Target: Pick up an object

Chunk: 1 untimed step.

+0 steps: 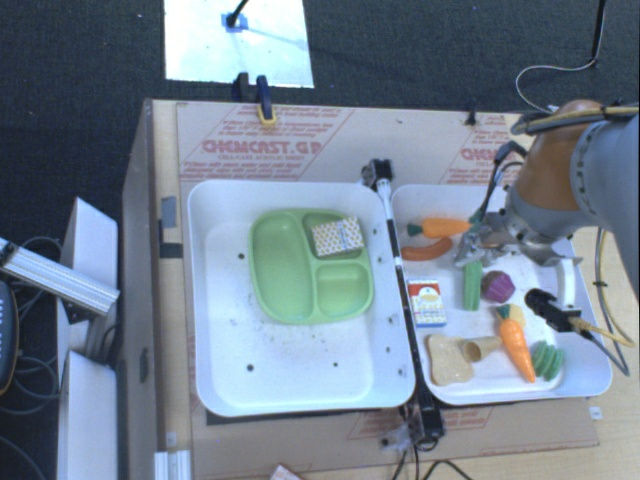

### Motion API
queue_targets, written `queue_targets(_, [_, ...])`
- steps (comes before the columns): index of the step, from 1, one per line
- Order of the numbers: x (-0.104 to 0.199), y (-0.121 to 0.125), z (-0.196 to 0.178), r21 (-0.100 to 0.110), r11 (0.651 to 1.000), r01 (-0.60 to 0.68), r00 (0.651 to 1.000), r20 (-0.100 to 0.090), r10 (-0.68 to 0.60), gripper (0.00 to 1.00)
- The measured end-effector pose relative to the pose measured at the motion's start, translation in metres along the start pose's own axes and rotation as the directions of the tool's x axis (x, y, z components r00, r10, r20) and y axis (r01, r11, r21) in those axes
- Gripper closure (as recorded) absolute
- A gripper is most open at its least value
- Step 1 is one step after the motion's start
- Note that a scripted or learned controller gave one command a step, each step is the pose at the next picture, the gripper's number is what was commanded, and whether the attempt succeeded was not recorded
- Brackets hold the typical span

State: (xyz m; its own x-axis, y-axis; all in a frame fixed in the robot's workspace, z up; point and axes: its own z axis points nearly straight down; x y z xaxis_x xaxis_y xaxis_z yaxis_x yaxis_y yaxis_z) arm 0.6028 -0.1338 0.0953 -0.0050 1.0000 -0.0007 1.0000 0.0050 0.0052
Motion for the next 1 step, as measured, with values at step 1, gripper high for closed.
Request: queue_targets(1, [0.0621,-0.0254,-0.1535,-0.001,1.0,0.0,1.0,-0.001,0.0,1.0])
